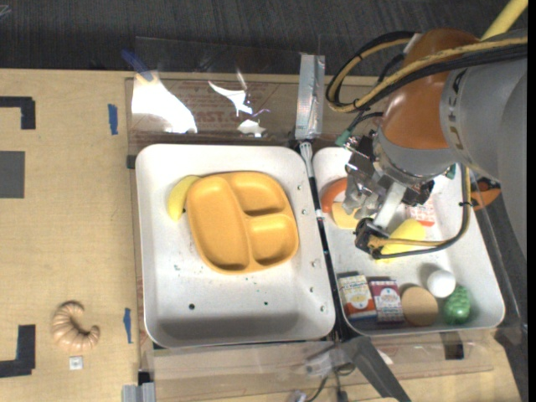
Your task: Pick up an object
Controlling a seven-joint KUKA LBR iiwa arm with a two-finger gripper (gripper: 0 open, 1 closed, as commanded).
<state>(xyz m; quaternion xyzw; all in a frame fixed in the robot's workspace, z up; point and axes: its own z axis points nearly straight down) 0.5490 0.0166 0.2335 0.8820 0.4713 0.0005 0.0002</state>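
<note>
End effector (368, 214) hung low in the right bin (490, 287), just beside an orange thing (332, 196). Honestly couldn't tell if it was clenched or released. Two small boxes (369, 297) sat at the bin's near edge, and a yellow plate (243, 220) was in the left bin (159, 296).

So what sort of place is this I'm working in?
Most likely a robotics lab test bench, not a kitchen. A white left bin and right bin sit side by side on a plywood bench marked with blue tape, and the arm reaches over toy-like food boxes.
</note>
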